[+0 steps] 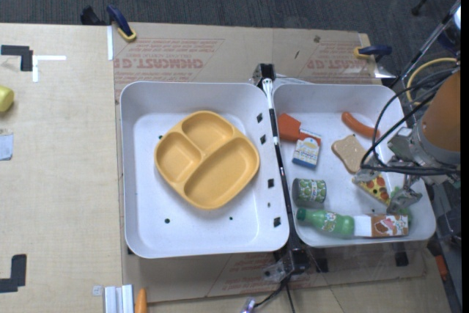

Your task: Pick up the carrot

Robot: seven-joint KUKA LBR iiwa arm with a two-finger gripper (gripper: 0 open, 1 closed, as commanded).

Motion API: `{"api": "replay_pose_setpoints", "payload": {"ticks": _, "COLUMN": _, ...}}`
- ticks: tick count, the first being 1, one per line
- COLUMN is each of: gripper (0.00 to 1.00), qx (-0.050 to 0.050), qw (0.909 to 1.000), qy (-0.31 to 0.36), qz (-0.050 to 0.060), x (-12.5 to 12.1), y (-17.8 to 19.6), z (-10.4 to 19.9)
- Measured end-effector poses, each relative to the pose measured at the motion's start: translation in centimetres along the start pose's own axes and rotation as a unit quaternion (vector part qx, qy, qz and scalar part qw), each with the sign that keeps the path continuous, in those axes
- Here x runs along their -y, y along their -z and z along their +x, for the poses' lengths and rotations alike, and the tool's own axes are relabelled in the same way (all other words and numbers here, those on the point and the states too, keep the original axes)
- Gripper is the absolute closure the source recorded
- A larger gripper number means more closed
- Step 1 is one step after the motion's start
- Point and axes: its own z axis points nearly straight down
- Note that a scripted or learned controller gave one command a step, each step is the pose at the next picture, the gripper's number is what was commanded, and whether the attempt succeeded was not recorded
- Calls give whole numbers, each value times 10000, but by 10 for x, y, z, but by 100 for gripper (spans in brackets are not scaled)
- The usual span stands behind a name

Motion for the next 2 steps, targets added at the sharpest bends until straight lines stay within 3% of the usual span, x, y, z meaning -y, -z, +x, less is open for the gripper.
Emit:
{"api": "replay_pose_setpoints", "payload": {"ticks": 1, "gripper": 0, "qx": 73, "qw": 9996, "qy": 258, "qz": 88, "x": -10, "y": -4, "z": 3}}
{"api": "replay_pose_setpoints", "payload": {"ticks": 2, "gripper": 100, "qx": 42, "qw": 9997, "qy": 253, "qz": 63, "x": -11, "y": 4, "z": 4}}
